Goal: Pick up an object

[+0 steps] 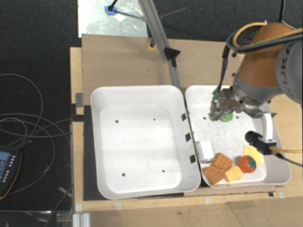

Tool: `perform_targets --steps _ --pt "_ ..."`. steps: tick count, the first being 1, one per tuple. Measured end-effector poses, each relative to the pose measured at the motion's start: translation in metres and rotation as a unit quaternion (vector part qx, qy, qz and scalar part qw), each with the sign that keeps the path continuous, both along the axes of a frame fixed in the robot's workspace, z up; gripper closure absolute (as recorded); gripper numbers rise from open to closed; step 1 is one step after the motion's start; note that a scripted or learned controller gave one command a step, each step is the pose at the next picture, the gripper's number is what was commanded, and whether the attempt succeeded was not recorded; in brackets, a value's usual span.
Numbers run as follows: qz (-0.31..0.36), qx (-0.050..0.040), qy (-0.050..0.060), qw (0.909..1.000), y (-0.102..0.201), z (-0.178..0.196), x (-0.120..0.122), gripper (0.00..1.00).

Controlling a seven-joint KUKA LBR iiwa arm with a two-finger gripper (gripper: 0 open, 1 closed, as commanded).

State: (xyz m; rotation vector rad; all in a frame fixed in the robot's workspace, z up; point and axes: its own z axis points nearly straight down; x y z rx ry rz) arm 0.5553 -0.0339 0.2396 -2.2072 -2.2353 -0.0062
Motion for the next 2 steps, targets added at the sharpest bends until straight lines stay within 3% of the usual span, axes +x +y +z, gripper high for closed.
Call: perform_targets --steps 2 --pt "-0.001 -0.0005 0.002 1.0 0.107 -0.018 0.001 1.0"
